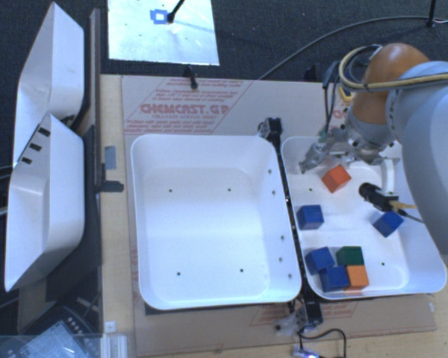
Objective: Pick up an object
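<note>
Two shallow white bins side by side on the bench (209, 103): left bin (209, 274) bare white inside, right bin (425, 271) carrying the blocks. Grey arm (429, 118) with its orange band reaching in from the right, over the far end of the right bin. Gripper (325, 155) low at that bin's far-left corner, metal fingers angled down and to the left; spread or pressed together cannot be told at this slant, and nothing visible between them. Orange block (336, 177) tilted just beside the gripper, on its near side. Blue block (310, 216) alone by the bin's left wall; another blue block (388, 223) near the right wall, under the arm. Cluster toward the near end: two blue blocks (320, 259) (334, 278), a green block (350, 256) and a small orange block (357, 276), all touching.
</note>
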Action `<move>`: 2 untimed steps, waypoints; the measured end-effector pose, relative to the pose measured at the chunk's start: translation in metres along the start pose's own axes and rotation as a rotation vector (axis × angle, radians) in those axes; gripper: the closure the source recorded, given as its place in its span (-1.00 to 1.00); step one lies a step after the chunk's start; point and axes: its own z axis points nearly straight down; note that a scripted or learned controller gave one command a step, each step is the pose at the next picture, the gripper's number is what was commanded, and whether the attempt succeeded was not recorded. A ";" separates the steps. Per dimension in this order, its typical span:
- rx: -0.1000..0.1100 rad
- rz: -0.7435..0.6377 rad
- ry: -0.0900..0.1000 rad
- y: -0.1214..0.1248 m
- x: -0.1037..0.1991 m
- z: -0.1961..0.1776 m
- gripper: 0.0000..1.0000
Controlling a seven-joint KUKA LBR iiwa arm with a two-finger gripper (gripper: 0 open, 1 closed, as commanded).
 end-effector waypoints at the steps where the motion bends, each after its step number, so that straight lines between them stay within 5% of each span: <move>1: 0.002 0.004 0.000 -0.022 -0.015 0.000 -1.00; 2: 0.000 0.002 0.000 -0.021 -0.014 -0.011 1.00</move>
